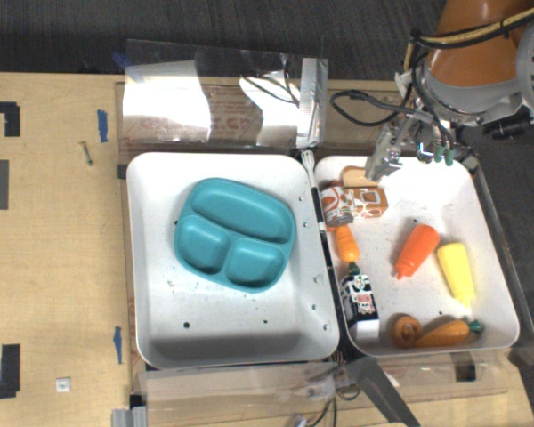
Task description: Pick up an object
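Note:
The right bin [497, 254] holds several items. A white and brown carton [356, 204] lies by its far left wall, with a tan piece [353, 177] just behind it. My gripper [378, 169] hangs over that far left corner, just right of the tan piece and above the carton. An orange bottle [416, 248] and a yellow item [456, 271] lie mid-bin. A small carrot [346, 242] and a black and white bottle [360, 299] lie along the left wall. A larger carrot [445, 332] and a brown round item [406, 329] rest at the near edge.
The left bin [151, 238] carries a teal divided plate [234, 234]. A clear plastic sheet [222, 105] stands behind the left bin. Cables [365, 109] trail from the arm near the right bin's far edge.

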`<state>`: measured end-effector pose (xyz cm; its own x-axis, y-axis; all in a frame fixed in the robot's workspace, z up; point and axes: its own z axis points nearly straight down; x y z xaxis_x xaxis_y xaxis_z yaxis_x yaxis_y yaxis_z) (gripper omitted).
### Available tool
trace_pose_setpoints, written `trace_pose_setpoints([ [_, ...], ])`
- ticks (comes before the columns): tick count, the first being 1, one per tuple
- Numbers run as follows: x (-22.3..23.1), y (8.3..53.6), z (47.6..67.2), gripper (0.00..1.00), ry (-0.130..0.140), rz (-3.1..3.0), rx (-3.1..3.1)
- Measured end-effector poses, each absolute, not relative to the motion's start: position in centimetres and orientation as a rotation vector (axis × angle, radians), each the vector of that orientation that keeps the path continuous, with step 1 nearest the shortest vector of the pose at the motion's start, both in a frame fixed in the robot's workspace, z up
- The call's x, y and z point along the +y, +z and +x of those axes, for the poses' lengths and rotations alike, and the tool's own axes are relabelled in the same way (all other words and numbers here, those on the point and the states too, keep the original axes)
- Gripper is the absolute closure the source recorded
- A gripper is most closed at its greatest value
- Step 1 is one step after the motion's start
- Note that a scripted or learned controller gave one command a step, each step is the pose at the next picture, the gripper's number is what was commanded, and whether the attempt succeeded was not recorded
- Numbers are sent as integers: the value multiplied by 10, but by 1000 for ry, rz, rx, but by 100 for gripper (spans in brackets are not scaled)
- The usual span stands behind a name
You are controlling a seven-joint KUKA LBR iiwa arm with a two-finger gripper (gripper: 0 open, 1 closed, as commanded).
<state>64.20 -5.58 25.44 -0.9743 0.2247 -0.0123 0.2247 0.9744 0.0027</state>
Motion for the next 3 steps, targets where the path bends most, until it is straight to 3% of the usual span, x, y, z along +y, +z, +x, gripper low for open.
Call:
trace_pose_setpoints([
  [1, -18, 272, 662, 100, 3, 291, 3118],
  [2, -7, 233, 571, 100, 1, 500, 3101],
  [3, 1, 232, 568, 100, 2, 664, 3072],
])
